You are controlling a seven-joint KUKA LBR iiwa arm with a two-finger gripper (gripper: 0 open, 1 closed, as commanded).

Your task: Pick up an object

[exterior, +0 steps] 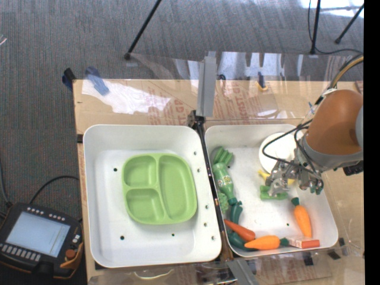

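Grey carpet surrounds the table; the claw hangs over the right white bin, touching a small green plastic piece below; I cannot tell its grip.

The scene was brightly and evenly lit, seemingly from above. Glare streaked the clear upright plastic panel toward 12 o'clock, and pale patches of light lay on the grey carpeted floor behind it. The two shallow white bins looked nearly washed out, with faint shadows. Focus was fairly soft throughout.
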